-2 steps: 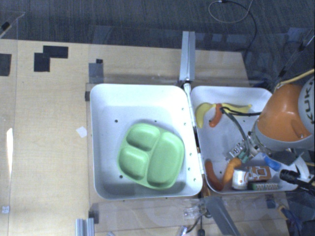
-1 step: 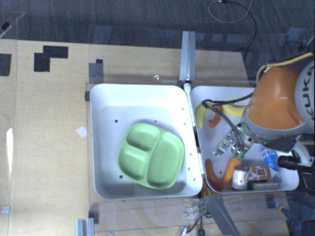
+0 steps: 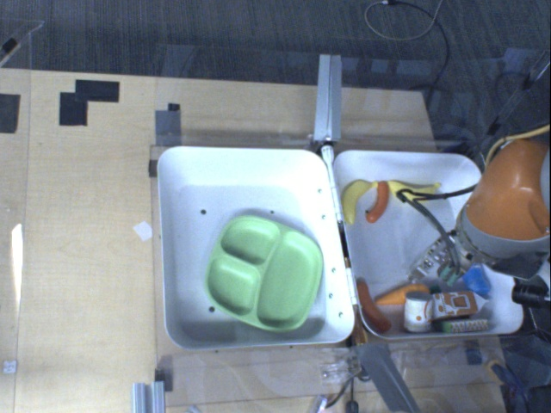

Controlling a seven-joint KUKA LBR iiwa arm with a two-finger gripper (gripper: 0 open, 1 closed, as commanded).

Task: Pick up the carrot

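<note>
The carrot [image 3: 396, 297] is a short orange piece lying near the front wall of the right bin [image 3: 387, 248], between a brown-red sausage [image 3: 371, 306] and a small white cup [image 3: 417, 311]. My gripper [image 3: 434, 262] reaches in from the right and hangs just behind and to the right of the carrot, low over the bin floor. Its metal tip is partly hidden by the wrist and the orange band [image 3: 515, 198]. Nothing is visibly held.
A green divided plate [image 3: 265, 272] lies in the left bin [image 3: 185, 231]. The right bin also holds a banana [image 3: 355, 196], a curved red-orange pepper [image 3: 376, 201], a yellow piece [image 3: 415, 186], a printed box [image 3: 454, 305] and a blue object [image 3: 475, 280]. A black cable [image 3: 430, 198] crosses the bin.
</note>
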